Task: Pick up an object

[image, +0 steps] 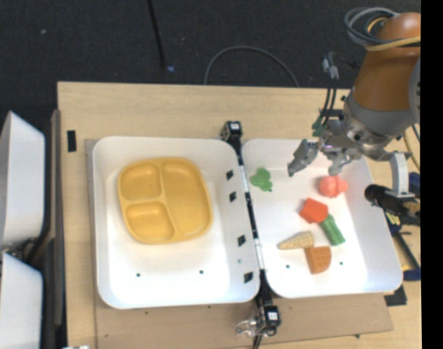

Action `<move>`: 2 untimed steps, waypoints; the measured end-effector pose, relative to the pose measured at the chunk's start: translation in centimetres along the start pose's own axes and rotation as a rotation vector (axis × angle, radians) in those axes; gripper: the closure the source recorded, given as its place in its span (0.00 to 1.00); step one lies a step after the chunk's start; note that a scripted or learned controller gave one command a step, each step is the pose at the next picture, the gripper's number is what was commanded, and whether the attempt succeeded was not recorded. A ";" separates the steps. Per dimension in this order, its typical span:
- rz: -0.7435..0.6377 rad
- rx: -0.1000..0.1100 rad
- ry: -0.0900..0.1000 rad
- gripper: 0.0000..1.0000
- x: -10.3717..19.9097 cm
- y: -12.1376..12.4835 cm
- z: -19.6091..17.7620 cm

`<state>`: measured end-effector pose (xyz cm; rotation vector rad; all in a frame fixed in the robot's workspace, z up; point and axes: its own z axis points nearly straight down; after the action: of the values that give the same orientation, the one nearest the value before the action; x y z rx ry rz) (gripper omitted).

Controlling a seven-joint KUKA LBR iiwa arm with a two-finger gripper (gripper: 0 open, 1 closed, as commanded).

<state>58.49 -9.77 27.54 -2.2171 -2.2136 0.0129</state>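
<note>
Step in hand: reach, nothing lifted yet. Gripper seen above right bin, fingers spread wide, nothing held between them. Pink ball lies just below right finger; likely first pick. Next move: drop lower, fingers set on both sides of ball, then squeeze.

Left bin: yellow tray with three parts, no food seen in it.

Right bin, near pink ball: orange block, red block, tan wedge, green stick, green leaf.

A pale wooden bench stands on dark carpet crossed by black cables.
</note>
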 end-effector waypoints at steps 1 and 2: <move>-0.003 -0.013 -0.001 0.00 0.0 0.2 -0.7; -0.001 -0.009 -0.002 0.00 -0.9 0.8 4.2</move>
<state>59.24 -10.68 23.36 -2.2222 -2.2199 0.0048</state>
